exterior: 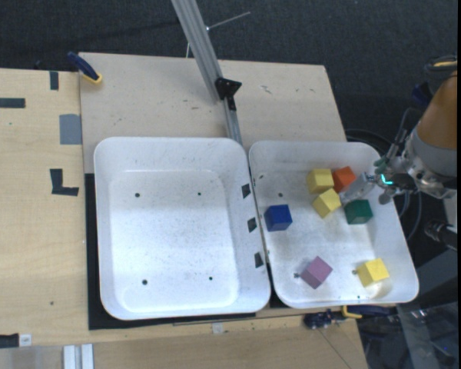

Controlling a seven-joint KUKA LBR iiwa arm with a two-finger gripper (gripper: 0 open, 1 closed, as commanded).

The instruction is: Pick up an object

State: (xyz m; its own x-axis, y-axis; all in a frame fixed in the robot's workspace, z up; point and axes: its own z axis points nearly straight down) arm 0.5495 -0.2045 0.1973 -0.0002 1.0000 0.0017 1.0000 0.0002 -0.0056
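Note:
The right bin (296, 154) holds several small cubes. Near its far right side sit a yellow cube (320, 180), an orange cube (343, 178), a second yellow cube (327, 203) and a green cube (358, 211). A blue cube (277, 217) lies by the bin's left wall. A purple cube (316, 271) and a third yellow cube (373, 271) rest near the front. My gripper (379, 184) hangs over the bin's right rim, just right of the orange cube and above the green one. I see no cube held in it.
The left bin (169, 229) stands beside the right one. A slanted metal pole (200, 41) crosses the back of the bench and ends at the bins' shared edge. Clamps sit at the back left (85, 67) and front (329, 318).

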